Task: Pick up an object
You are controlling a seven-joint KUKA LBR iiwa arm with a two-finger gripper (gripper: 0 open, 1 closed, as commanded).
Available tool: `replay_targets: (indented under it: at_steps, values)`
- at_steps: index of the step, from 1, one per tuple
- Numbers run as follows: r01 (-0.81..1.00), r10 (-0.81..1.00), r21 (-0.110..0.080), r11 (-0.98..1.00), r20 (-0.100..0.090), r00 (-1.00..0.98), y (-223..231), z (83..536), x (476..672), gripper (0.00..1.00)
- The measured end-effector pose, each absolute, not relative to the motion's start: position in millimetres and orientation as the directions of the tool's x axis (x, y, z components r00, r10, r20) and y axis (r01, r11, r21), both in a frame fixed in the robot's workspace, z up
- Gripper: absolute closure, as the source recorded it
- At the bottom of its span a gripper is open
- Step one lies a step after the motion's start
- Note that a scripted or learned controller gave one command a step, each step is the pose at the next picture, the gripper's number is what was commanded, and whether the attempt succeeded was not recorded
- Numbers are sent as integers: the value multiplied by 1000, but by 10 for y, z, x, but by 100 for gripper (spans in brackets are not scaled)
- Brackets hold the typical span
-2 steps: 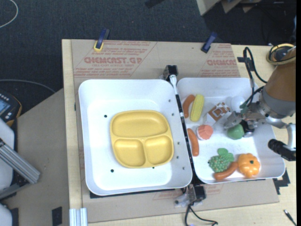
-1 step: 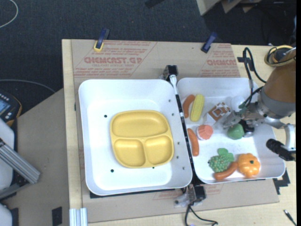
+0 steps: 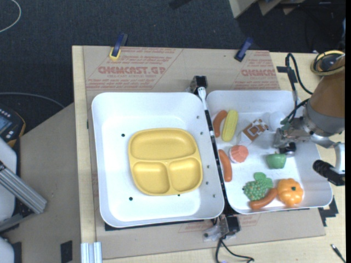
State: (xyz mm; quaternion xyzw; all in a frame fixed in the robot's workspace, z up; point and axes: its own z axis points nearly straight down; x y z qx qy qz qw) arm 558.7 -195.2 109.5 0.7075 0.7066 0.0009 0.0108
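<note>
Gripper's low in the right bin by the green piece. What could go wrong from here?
1. The gripper sits just above the green piece; closing off-centre could nudge it aside.
2. The orange pepper and green cluster lie close below; a miss may shove them.
3. The brown-and-white item beside the wrist could get bumped.

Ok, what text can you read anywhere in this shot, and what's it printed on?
"CHEMCAST GP", red print on the brown sheet under the bins, above the left bin.
The same red print repeats above the right bin, cut off: roughly "CHEMCAS".
Smaller red lines above and below that print: too small to read.
Small box in the right bin: pattern, nothing readable.
</note>
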Motion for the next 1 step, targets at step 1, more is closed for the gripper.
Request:
replay_targets:
  at_steps: [1]
  values:
    - [1000,1000,3,0,-2,0,-2013,1539,5546,100]
